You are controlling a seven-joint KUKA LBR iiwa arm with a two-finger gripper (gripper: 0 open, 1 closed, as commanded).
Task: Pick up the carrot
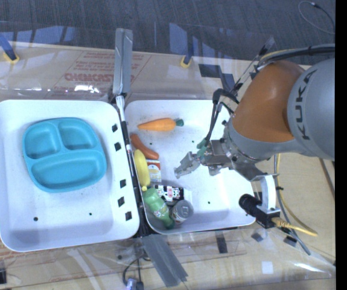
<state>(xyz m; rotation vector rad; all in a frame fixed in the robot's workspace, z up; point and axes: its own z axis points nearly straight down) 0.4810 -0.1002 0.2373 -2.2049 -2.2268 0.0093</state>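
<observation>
The carrot [159, 124], orange with a small green top at its right end, lies flat near the back of the right bin [221, 213]. My gripper [185, 165] hangs over the middle of that bin, in front of the carrot and a little to its right, well apart from it. Its fingers [180, 170] point left and stand open with nothing between them.
Along the right bin's left wall lie a red sausage-like item [144, 145], a yellow banana [141, 168], a green bottle [156, 203], a small can [182, 210] and a printed packet [172, 192]. The left bin [10, 222] holds a blue divided plate [64, 153].
</observation>
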